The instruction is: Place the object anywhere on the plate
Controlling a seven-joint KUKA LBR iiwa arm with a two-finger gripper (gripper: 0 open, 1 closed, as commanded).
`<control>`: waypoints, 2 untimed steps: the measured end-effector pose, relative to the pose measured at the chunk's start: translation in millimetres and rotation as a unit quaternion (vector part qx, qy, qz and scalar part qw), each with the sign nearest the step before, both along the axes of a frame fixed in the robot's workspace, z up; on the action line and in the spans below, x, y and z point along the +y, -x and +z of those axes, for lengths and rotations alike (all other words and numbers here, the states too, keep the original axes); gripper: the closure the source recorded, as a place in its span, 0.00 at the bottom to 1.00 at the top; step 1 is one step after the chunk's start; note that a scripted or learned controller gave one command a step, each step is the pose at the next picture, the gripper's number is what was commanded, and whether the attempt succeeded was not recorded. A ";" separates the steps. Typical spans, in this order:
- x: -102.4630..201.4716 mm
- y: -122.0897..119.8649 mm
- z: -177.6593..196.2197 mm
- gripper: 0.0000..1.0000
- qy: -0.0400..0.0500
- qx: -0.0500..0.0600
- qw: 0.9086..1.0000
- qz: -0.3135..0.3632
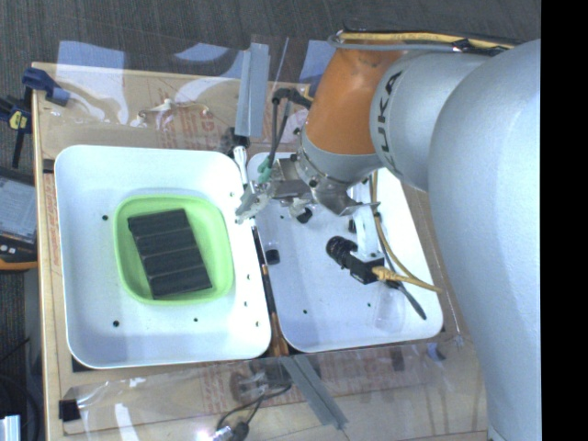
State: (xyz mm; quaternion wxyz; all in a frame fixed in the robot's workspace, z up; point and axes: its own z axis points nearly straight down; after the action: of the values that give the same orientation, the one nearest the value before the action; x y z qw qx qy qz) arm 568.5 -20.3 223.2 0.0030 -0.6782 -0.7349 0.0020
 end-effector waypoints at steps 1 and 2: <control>-35.8 34.4 88.5 0.00 0.000 -0.003 0.999 -0.036; 7.6 22.4 -31.5 0.00 0.001 0.000 0.999 -0.051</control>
State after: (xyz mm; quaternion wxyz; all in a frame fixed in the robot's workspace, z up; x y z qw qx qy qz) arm 546.2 -12.7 191.7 0.0025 -0.7149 -0.6992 0.0025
